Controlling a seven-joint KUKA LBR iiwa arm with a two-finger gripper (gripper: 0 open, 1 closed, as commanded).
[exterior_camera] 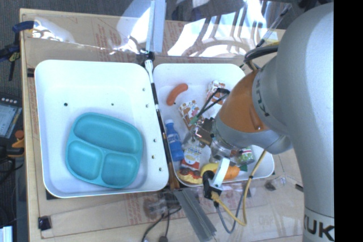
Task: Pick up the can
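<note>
Over the right bin we saw the arm bent low, its gripper down among the clutter — whether it held anything, we could not tell. We could not pick out the can; nearby lay an orange sausage and a blue bottle, while the left bin held a teal tray.

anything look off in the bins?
Nothing spilled or broken. The right bin is cluttered: sausage, blue bottle and snack packets heaped together under the arm's wrist, so the can can't be singled out. The teal divided tray lies flat in the left bin.
</note>
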